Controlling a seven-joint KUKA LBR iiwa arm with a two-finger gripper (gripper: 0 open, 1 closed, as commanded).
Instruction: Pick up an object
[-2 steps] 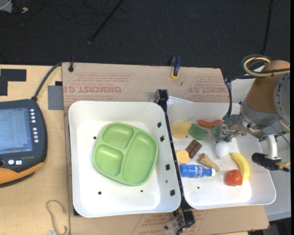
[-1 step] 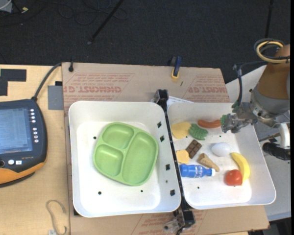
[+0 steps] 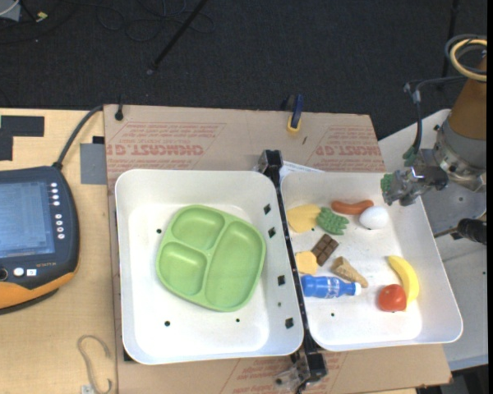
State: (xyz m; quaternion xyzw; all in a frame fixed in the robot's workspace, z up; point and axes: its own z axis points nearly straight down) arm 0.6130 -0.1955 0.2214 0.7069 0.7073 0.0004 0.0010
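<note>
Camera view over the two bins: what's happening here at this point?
A KUKA arm reaches in from the right, its gripper hovering at the upper right rim of the right bin, holding nothing visible. That bin holds small toy foods: a banana, a tomato, a blue bottle, an egg and others. The left bin holds a green divided plate. Nothing has been picked up yet.

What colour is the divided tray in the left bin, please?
Light green tray, seen clearly in the camera view.
</note>
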